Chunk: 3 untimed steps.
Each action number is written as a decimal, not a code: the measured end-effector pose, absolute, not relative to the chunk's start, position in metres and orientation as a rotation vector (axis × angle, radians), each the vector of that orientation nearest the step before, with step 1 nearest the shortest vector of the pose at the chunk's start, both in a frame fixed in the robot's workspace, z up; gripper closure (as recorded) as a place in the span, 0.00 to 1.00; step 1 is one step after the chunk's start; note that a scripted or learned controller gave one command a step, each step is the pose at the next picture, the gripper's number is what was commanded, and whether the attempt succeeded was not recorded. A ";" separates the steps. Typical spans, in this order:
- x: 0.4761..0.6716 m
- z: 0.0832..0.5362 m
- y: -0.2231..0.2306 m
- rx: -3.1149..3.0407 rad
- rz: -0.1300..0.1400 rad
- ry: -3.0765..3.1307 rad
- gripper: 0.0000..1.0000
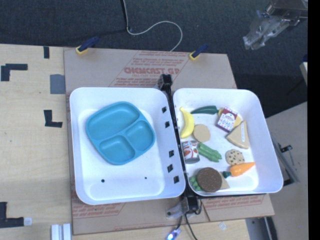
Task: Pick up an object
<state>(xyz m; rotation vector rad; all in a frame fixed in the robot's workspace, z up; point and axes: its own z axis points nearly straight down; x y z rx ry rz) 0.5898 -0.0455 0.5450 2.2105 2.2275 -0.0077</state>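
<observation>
Carrot (242, 169), at five o'clock in the right bin (265, 129), suits us: it lies apart. With the end effector (265, 31) high at one o'clock, its opening unreadable, we descend centred across it.

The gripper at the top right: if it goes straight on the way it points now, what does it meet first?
The gripper seems to point down-left, off the bins. Probably it meets the dark floor first, though depth is unclear.

Even, soft overhead light; the two shallow white plastic bins (80, 134) nearly glare, shadows faint. The grey metal gripper (260, 31) looks motion-blurred, slightly soft.
</observation>
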 end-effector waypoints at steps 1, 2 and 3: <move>0.590 0.555 -0.045 2.209 -0.009 2.228 1.00; 0.591 0.565 -0.044 2.207 -0.010 2.229 1.00; 0.591 0.575 -0.043 2.207 -0.011 2.229 1.00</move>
